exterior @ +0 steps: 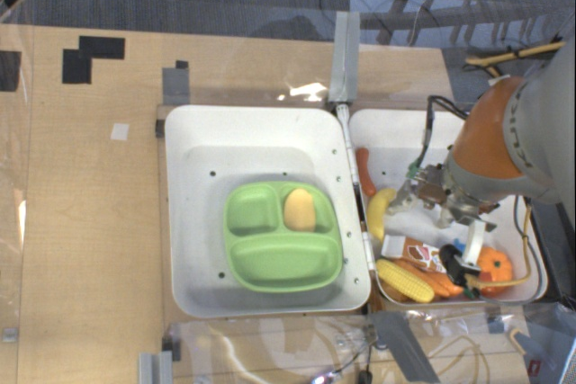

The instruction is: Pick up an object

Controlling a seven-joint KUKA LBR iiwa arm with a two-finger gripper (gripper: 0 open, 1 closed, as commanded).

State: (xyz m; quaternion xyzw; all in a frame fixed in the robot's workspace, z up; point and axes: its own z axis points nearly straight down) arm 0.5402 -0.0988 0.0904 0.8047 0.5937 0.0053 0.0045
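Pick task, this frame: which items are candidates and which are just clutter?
In play: gripper over the right bin; banana, corn cob, orange fruit, carrot, red sausage.

Lying about: left bin, green tray, yellow lemon.

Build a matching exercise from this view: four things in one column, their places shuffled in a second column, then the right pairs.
Things:
1. green divided tray
2. yellow lemon
3. corn cob
4. banana

Places:
A. near front edge of the right bin
B. in the tray's upper right compartment
C. on the floor of the left bin
D. right bin, beside the divider between the bins

Pairs: 1-C, 2-B, 3-A, 4-D
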